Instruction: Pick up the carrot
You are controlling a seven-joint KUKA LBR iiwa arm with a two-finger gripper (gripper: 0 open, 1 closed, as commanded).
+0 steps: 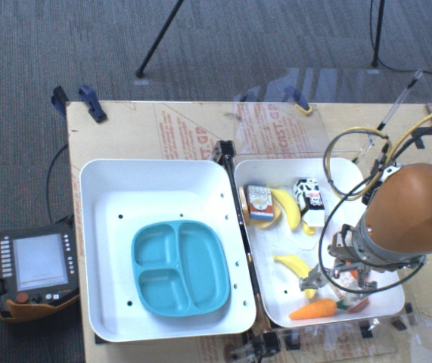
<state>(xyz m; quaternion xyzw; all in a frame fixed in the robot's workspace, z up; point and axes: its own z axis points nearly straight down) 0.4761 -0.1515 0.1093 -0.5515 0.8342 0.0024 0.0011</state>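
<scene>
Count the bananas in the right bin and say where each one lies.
2. One banana lies near the bin's far side, beside the small carton. The other banana lies lower, just above the carrot. The arm may hide more.

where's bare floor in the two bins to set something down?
Left white bin: bare strip all around the blue three-section plastic tray, widest along the far wall. Right white bin: small patch between the small printed box and the lower yellow banana. Crowded near edge: orange carrot, pincer above it.
</scene>
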